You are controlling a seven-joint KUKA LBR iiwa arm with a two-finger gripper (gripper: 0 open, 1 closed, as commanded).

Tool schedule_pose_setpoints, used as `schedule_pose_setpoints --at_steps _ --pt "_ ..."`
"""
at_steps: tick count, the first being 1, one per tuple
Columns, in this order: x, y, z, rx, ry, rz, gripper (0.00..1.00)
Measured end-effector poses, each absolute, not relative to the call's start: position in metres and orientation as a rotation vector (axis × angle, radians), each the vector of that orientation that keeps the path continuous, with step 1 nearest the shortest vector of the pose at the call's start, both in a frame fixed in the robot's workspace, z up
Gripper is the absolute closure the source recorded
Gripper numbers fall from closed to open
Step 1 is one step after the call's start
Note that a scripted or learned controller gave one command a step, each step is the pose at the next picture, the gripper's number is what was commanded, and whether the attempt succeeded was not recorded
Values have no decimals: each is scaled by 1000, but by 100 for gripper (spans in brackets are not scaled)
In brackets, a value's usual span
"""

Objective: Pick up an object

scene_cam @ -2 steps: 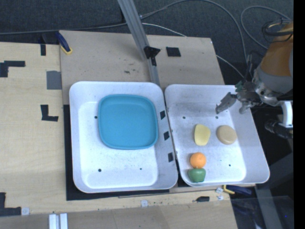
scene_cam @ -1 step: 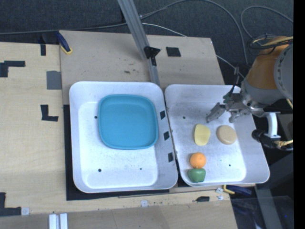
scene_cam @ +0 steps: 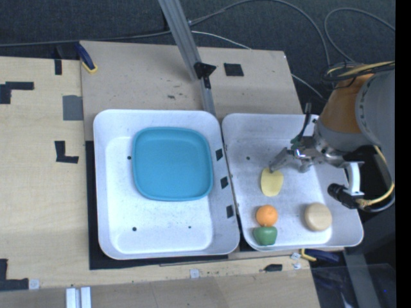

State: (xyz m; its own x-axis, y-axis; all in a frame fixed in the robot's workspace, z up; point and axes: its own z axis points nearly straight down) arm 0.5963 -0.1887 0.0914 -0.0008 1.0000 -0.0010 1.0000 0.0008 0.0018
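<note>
From above, the table [scene_cam: 38, 191] carries two white bins side by side. The left bin [scene_cam: 115, 236] has a square blue plate [scene_cam: 172, 163] lying flat in it. The right bin [scene_cam: 247, 136] holds four small things: a pale yellow piece [scene_cam: 271, 183] near the middle, an orange ball [scene_cam: 266, 215] below it, a green piece [scene_cam: 264, 235] touching the orange ball's lower edge at the bin's front wall, and a round beige object [scene_cam: 317, 217] off toward the right corner, apart from the others. The grey arm [scene_cam: 379, 114] with its orange band [scene_cam: 340, 108] reaches in from the right, and its tool [scene_cam: 277, 165] hangs low over the right bin, its tip just above the pale yellow piece. Whether the tool is released or clenched I cannot tell from here; nothing is visibly caught in it.
</note>
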Motion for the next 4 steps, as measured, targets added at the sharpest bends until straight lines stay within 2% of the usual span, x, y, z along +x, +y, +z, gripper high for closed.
schedule_pose_setpoints --at_steps 1,3,4 --pt "597 -188 102 2219 2222 2 100" --pt "608 -173 198 2218 2221 3 100" --pt "606 -173 240 2219 2220 3 100"
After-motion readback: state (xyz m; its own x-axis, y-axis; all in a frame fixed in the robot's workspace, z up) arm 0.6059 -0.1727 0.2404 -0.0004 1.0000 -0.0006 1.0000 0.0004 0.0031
